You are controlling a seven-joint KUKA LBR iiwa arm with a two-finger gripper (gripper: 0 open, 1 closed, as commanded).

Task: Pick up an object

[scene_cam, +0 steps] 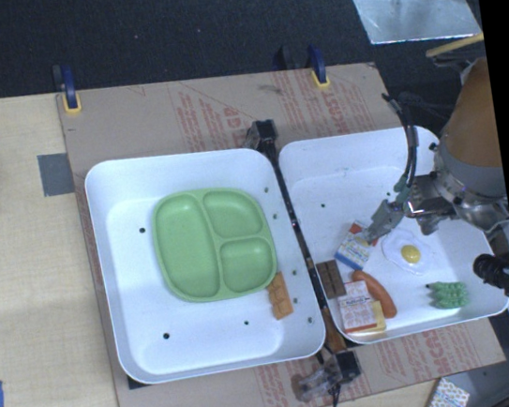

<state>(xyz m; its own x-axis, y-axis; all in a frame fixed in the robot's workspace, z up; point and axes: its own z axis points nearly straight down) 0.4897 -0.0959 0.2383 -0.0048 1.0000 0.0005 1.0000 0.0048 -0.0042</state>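
We see the gripper (387, 218) low over the right bin (343, 161), its dark fingers pointing left toward a small cluster of toy food near the bin's middle and near edge. Closest to the fingertips lies a small blue-and-white packet (353, 252) with a red corner just beyond it, and this is the thing we judge it is going for; whether the tips touch it we cannot tell, as the two run together at this angle. The packet looks light, flat and fairly stiff, likely slick-faced, so we would take it across its narrow width, pressing down so the fingers straddle its edges. Just right of it sits a fried egg piece (410, 254), thin and hard to get under; nearer us lie a red-orange sausage (378, 291), a tan boxed item (358, 313) and a green leafy piece (447, 293). How wide the fingers stand we cannot tell, and nothing visibly sits between them. The left bin (122, 265) holds a green divided plate (213, 243) and a small orange block (279, 296).
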